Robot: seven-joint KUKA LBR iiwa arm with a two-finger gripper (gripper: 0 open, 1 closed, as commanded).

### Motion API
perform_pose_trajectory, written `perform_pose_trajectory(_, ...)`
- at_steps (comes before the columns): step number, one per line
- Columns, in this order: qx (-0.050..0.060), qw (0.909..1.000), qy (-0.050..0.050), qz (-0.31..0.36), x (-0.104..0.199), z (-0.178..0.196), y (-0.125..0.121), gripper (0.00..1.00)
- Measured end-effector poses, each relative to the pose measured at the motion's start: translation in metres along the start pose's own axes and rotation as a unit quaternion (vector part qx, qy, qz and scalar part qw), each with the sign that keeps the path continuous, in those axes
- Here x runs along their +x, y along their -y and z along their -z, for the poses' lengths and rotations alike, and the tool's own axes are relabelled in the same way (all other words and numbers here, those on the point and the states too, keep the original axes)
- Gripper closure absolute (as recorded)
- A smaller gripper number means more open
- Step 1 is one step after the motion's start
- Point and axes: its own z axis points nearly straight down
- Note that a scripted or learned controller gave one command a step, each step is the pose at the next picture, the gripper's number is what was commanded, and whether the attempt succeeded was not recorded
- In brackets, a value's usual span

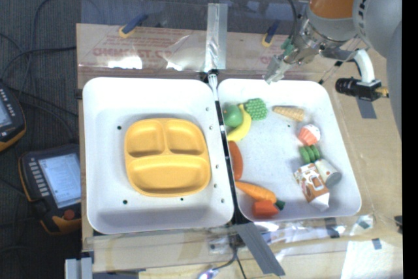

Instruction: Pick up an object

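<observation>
Left to right. The left shallow white plastic bin (98, 140) holds a yellow three-compartment plastic tray (168, 156), lying flat near its centre with bare floor all round it. A raised central divider (222, 140) separates it from the right shallow white plastic bin (339, 140), which carries the candidate objects: a green-and-yellow toy fruit cluster (236, 121) against the divider, a knobbly green toy vegetable (257, 108) just beside it, an orange toy carrot (256, 191) along the near wall, a tan toy cone (289, 113), a small pink-and-white toy (309, 134), a dark green ribbed toy (309, 153) and a small printed carton (313, 183) toward the right wall. The tool (277, 70) hangs above the far rim of the right bin, carrying nothing; whether it is spread or closed cannot be told at this scale. Judged progress: no object lifted, so approach, descent, grasp and lift all remain. Open floor lies mid-bin, between cone and carrot; pieces at the divider and walls leave less finger room.
</observation>
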Motion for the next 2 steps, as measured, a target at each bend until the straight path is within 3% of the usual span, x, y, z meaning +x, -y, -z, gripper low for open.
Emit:
perform_pose_trajectory(1, 0.001, 0.9994, -0.001, -0.035, 0.04, 0.006, -0.017, 1.0)
perform_pose_trajectory(2, 0.0, 1.0, 0.001, -0.009, -0.057, 0.03, 0.035, 1.0)
